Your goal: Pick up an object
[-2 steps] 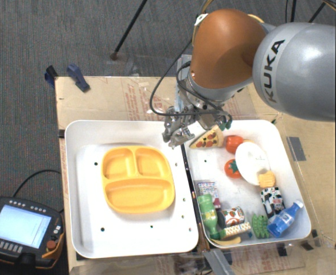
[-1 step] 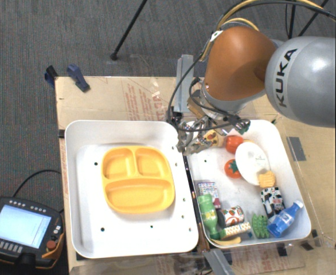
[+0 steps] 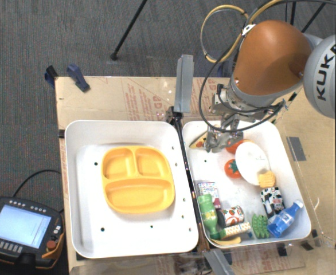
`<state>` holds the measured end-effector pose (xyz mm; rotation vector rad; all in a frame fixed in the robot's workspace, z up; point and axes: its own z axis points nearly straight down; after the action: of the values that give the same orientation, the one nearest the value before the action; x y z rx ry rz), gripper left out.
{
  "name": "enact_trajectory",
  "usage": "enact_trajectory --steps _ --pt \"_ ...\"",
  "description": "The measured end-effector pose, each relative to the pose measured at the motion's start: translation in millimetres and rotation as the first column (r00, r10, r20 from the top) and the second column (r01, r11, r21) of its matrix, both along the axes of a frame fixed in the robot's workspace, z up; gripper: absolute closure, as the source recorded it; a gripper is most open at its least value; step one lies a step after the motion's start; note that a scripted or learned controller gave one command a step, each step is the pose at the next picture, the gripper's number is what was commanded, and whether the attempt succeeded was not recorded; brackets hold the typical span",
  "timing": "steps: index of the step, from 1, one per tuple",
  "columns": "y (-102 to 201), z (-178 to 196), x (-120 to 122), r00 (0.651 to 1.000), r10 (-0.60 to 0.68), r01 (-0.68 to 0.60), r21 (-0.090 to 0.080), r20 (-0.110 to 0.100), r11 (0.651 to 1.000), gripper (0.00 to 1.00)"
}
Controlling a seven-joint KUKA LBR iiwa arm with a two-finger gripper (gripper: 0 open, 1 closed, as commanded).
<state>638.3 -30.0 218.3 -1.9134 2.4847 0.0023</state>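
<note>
Objects crowd the right bin, mostly along its near edge (bottles, tomatoes, white plate). Gripper hangs over the far-left corner; grasp state: cannot tell. Yellow tray sits in the left bin.

To my far side sits the left bin, and in it a yellow divided tray lies flat. Off the bench's near-left corner rests a teach pendant with its screen lit. A blue clamp grips the board's back-left edge.
</note>
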Motion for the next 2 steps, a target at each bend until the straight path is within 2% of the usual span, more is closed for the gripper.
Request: enact_trajectory --steps 1,2 --pt "-48 -33 -37 0.842 0.540 -0.540 0.003 -0.004 0.842 1.00" --pt "-68 -134 -9 0.869 0.494 -0.494 0.005 -0.004 0.869 1.00"
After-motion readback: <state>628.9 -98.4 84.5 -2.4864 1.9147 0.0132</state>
